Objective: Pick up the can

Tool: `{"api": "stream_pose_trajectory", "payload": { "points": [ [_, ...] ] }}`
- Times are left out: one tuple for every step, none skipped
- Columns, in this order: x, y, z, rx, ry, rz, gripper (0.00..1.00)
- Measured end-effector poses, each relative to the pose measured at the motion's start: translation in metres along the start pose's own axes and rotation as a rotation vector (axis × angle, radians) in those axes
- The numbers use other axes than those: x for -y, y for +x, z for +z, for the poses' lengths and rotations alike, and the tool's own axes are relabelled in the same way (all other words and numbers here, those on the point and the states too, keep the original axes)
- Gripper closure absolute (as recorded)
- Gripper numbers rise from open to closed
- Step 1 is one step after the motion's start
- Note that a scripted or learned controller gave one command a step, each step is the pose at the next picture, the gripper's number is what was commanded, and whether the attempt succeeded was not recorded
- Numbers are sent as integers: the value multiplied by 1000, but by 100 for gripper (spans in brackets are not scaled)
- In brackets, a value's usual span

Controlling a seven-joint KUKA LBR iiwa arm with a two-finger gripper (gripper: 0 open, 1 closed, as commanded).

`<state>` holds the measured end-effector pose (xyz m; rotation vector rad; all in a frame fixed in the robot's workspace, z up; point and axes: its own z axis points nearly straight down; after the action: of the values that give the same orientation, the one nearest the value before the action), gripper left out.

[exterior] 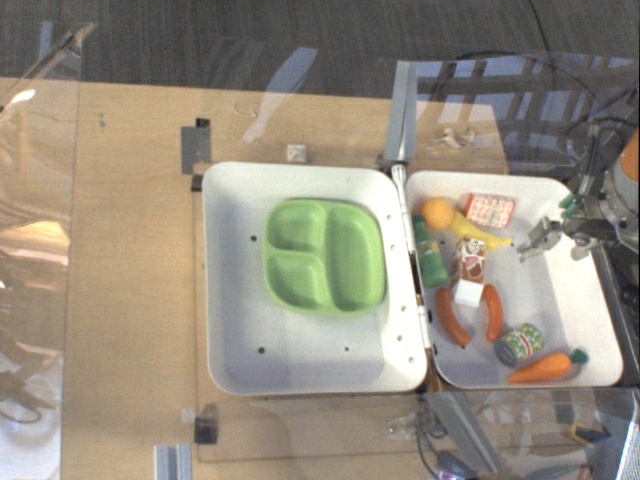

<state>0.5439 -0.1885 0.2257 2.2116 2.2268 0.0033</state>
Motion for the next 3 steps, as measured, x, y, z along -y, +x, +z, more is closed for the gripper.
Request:
{"api": "stream_pose_trajectory", "payload": {
  "points": [
    [-118, 47, 80, 0, -1, -233, 0],
    [-119, 21, 127, 10, -19, -317, 0],
    [-125, 25, 111, 9, -34, -324, 100]
  ]
}}
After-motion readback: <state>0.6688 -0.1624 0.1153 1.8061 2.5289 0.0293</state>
